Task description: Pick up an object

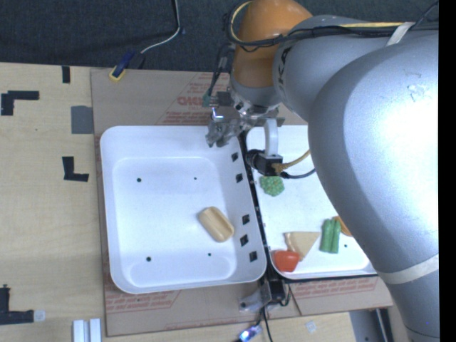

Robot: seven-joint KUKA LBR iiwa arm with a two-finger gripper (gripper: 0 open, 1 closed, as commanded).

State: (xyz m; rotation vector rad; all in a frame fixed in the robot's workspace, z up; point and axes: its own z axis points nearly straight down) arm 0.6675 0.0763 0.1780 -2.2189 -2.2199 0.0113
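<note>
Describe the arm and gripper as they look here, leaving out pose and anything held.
The arm is bulky, rounded and glossy grey, with a pale seam ring near its lower end. Above the wrist sits a domed orange band. Thin dark cables loop over the orange part, and a black cable with a yellowish lead hangs by the wrist. The gripper is a small cluster of dark metal parts with a green detail.

A pale wooden worktop point(43, 212) fills the lower scene, marked with black tape pieces point(19, 101) and a grey patch point(82, 118) near its left side, and a brown cardboard sheet point(142, 98) with red printing lies flat on it. Behind the worktop hangs a dark cloth backdrop point(85, 13), with a thin white cable point(171, 20) running down across it to a blue and yellow connector point(122, 65) at the worktop's back edge. Light is even, with soft shadows.
</note>
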